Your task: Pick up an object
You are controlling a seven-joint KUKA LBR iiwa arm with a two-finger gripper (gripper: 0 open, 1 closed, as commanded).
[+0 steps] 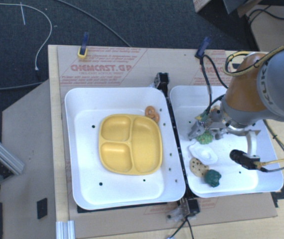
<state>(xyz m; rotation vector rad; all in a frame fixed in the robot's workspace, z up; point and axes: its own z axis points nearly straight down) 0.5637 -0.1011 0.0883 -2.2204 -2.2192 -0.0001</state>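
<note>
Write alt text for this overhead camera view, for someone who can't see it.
A grey robot arm reaches from the right into the right white bin, its gripper low among small items: a green piece, a white piece, a cookie. The left white bin holds a yellow divided plate and a pretzel.

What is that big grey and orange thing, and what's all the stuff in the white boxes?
That is a robot arm, photographed by one camera looking down from above. It reaches in from the right, and its job is to pick something up. At its end is a gripper, its grabbing part, low over the right bin. I can't tell if it is gripping anything. Below it lie a small green thing, a white piece, a speckled cookie and a dark green lump. The left bin holds a yellow divided plate and a small pretzel.
</note>
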